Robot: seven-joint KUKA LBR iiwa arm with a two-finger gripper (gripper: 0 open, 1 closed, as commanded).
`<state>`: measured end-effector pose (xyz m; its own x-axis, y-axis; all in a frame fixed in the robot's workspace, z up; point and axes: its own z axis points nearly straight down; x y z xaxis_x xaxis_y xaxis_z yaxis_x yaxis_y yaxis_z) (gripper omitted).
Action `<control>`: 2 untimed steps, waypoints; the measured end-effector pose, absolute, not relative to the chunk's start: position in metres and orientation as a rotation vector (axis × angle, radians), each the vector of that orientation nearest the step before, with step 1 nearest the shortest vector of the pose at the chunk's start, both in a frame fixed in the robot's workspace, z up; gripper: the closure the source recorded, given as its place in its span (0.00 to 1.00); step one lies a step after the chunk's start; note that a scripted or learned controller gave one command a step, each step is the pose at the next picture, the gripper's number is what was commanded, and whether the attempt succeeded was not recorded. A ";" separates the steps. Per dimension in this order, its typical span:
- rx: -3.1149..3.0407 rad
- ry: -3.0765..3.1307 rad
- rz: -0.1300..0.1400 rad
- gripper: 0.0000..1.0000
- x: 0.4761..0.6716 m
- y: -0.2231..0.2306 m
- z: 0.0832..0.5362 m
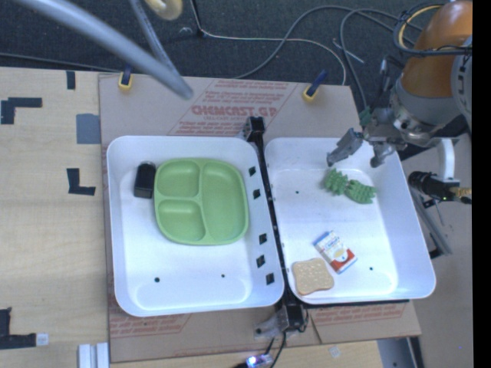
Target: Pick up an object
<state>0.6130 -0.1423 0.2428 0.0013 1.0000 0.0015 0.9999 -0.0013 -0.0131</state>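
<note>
My gripper (359, 154) hangs over the back of the right bin (399, 205), open, with nothing between its fingers. Just below and in front of it lies a green knobbly toy (349, 185) on the bin floor. Nearer the front of the same bin sit a small blue, white and red packet (335, 251) and a tan slice of toast (311, 276). In the left bin (130, 228) rests a green divided plate (202, 201), with a small black block (144, 180) at its left side.
A black divider with clips (265, 205) runs between the two bins. Cables (307, 37) trail across the dark floor behind the bench. A grey pole (100, 29) crosses the upper left. Yellow clamps (125, 80) hold the cardboard sheet under the bins.
</note>
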 end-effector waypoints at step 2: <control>-2.218 -2.220 0.007 0.00 0.615 -0.139 0.206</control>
<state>0.6152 -0.1395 0.2058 -0.0012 1.0000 -0.0010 1.0000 0.0012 -0.0057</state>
